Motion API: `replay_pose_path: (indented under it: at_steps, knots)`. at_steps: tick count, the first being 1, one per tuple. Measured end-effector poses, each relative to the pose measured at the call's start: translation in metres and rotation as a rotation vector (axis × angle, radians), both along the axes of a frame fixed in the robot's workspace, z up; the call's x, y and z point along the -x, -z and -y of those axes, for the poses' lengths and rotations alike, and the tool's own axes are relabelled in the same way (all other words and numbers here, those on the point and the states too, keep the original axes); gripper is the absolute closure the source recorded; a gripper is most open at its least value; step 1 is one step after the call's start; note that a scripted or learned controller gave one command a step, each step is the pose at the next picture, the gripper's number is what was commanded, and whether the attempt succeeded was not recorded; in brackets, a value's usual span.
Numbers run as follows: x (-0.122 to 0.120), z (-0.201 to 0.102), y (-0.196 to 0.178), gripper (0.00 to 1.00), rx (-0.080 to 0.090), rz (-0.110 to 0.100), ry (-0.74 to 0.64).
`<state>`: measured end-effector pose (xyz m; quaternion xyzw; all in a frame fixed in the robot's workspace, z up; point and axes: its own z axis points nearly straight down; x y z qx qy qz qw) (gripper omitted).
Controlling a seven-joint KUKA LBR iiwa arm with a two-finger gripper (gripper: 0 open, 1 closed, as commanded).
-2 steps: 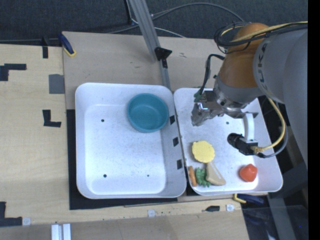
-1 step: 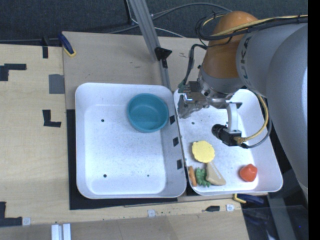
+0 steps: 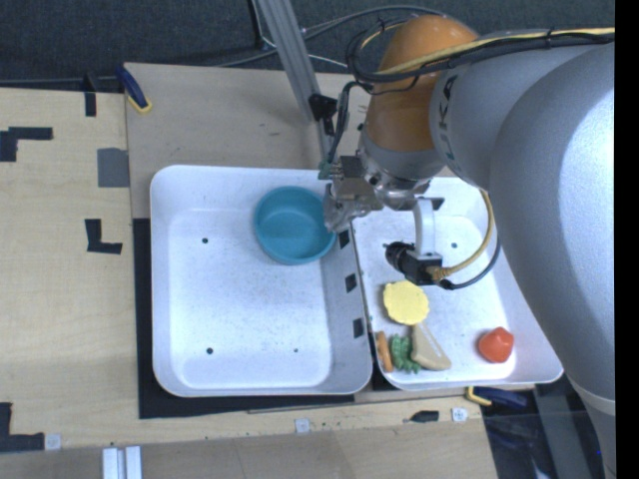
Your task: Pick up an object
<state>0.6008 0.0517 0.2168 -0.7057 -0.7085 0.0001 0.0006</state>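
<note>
A blue bowl (image 3: 291, 225) sits in the upper right part of the left white bin (image 3: 200, 297), close to the divider between the bins. My gripper (image 3: 339, 211) hangs from the orange-banded wrist right at the bowl's right rim, touching or overlapping it. The wrist hides how the gripper meets the rim. In the right bin (image 3: 529, 367) lie a yellow round piece (image 3: 406, 302), a red tomato-like ball (image 3: 495, 344), a beige wedge (image 3: 430, 349), a green piece (image 3: 401, 353) and a small orange carrot (image 3: 382, 349).
The big grey arm covers the right bin's upper and right sides. A black fitting with a yellow cable (image 3: 411, 261) hangs just above the yellow piece. A grey pole (image 3: 290, 48) slants in from the top behind the bins.
</note>
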Motion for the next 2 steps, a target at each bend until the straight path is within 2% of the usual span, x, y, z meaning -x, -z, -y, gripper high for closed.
replay_pose_path:
  at_steps: [1,2]
  knots:
    - [-0.0158,-0.047,-0.0162,1.0,0.0,0.002,0.0]
    - [-0.0155,-0.0448,-0.0156,0.0,0.001,0.0,0.003]
